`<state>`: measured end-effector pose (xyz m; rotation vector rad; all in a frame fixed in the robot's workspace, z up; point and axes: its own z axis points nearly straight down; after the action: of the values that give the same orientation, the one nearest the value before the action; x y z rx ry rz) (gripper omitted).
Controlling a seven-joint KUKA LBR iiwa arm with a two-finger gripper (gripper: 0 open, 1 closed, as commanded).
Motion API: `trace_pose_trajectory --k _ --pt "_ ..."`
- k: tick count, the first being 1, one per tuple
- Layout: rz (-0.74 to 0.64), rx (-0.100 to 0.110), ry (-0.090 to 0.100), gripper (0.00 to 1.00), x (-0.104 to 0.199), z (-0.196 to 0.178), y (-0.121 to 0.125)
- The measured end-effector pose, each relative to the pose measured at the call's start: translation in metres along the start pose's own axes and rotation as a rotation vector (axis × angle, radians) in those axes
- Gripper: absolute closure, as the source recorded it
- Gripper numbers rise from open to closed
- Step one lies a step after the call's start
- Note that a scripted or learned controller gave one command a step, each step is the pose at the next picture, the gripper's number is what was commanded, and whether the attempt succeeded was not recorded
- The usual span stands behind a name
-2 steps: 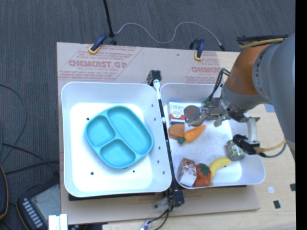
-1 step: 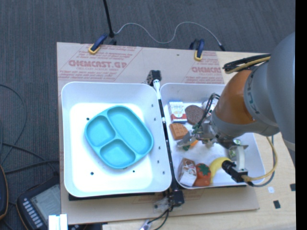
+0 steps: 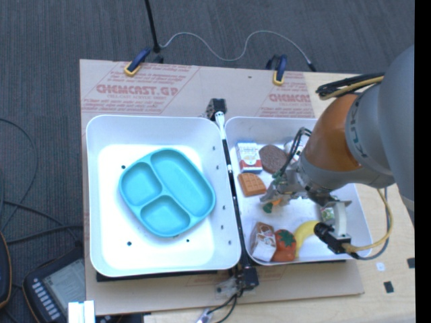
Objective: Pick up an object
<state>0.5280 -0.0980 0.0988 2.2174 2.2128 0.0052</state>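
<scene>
- Grey arm point(image 3: 377, 133) with its orange band reaches in from the right and covers the upper right part of the right bin point(image 3: 360, 210).
- White left bin point(image 3: 94, 180) holds a blue divided plate point(image 3: 167, 191), well apart from the gripper; nothing there bears on this pick.
- Gripper point(image 3: 279, 192) hangs low over the middle of the right bin. Whether it is apart or together cannot be told: its tip is too small and cluttered to read.
- Nearest item: a small green piece point(image 3: 268, 207) on the bin floor, just below and left of the gripper tip, touching or nearly so.
- Cracker point(image 3: 251, 184) lies just left of the gripper; brown disc point(image 3: 273, 157) lies above it.
- Banana point(image 3: 305, 231) lies below and to the right, near the front wall of the right bin, long axis slanting up to the right.
- Judgement: the green piece is the likely target; a short drop, offset slightly down-left, should centre it.
</scene>
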Motion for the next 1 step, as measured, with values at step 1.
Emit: trace_pose_trajectory --k 1 --pt "-0.004 0.008 0.004 1.00 0.0658 -0.0859 0.0105"
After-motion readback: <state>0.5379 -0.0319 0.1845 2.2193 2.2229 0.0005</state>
